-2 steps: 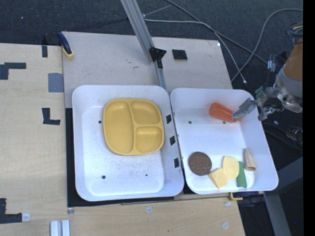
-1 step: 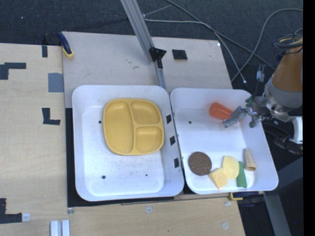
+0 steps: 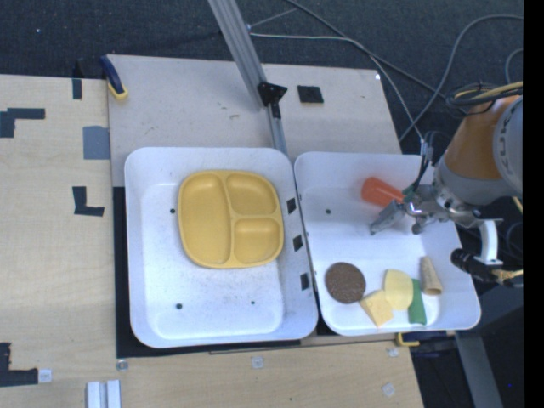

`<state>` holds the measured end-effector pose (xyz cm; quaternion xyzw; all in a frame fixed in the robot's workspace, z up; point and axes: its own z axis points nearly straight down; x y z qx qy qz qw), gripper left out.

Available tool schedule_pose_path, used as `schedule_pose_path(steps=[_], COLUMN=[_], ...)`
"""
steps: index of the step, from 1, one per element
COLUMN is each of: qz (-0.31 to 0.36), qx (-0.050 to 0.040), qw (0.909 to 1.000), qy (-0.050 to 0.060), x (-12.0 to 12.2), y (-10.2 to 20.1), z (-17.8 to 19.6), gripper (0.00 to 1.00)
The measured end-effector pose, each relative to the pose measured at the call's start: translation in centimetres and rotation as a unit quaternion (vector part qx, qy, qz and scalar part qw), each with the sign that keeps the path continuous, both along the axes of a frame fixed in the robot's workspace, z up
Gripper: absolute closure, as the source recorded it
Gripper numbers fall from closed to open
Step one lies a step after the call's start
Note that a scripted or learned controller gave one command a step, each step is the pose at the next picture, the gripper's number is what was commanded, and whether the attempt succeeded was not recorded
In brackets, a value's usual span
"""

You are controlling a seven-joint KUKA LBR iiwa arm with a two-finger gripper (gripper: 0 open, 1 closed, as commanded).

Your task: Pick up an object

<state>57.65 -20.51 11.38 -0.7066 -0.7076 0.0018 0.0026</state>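
Observation:
The right bin holds several small items. An orange carrot-like piece lies near the bin's far side. A brown round disc sits toward the front, with two yellow wedges, a green piece and a tan cone-shaped piece beside it at the front right. My gripper reaches in from the right and hangs low over the bin floor, just in front of the orange piece and close against its right end. Whether it touches that piece is unclear.
The left bin carries a yellow divided plate in its upper middle. A slanted metal pole comes down to the gap between the bins. Cables run across the dark floor behind. The arm's grey and orange body overhangs the right bin's right edge.

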Motion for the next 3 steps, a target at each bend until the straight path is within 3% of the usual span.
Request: schedule_pose_path(steps=[1,3], qz=[0.000,0.000], qx=[-0.0009,-0.0014], qw=[1.0000,1.0000], qy=[-0.002,-0.006], x=[0.1,1.2], y=[0.0,-0.1], z=[1.3,12.6], gripper=[1.00,1.00])
